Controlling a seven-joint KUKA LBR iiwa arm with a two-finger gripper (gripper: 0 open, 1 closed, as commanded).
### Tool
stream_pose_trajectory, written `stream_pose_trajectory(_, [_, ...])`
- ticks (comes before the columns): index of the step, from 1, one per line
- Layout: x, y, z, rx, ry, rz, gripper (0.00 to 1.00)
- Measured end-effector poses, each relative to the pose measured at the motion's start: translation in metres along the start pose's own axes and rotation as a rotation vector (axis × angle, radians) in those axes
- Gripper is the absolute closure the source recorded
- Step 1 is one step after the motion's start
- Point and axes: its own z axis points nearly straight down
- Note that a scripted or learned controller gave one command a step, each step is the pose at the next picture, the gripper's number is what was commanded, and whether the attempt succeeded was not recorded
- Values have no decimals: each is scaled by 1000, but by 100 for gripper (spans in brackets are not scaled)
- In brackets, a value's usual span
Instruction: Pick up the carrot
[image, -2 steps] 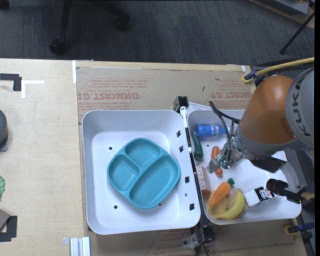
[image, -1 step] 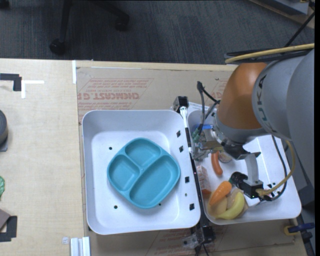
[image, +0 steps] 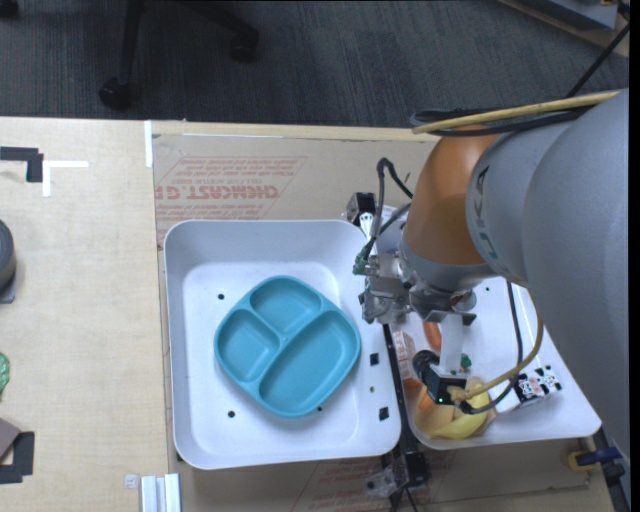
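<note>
**Gripper low in right bin, carrot mostly under the wrist**

- Arm reaches in from the right. The gripper (image: 398, 312) sits low over the left side of the right bin (image: 545, 428), close to the wall it shares with the left bin (image: 200, 425).
- Jaws: can't tell if they're spread or pressed together, since the wrist body blocks the view. Nothing visibly pinched.
- Carrot (image: 431, 331): in the right bin, just beside the gripper and right under the wrist. It shows as a thin orange strip, with the rest covered by robot hardware.
- A yellow banana-like item (image: 464, 424) lies at the near edge of the right bin, near the carrot.
- A small black-and-white item (image: 540, 384) is further right in the same bin, apart from both.
- Left bin holds a blue divided plate (image: 288, 345), lying flat near the middle, with nothing in its compartments.
- Both bins sit on cardboard (image: 230, 180) on the pale counter (image: 80, 300).
</note>
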Motion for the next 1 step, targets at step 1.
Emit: stream_pose_trajectory(1, [0,0,0,0,0,1,0])
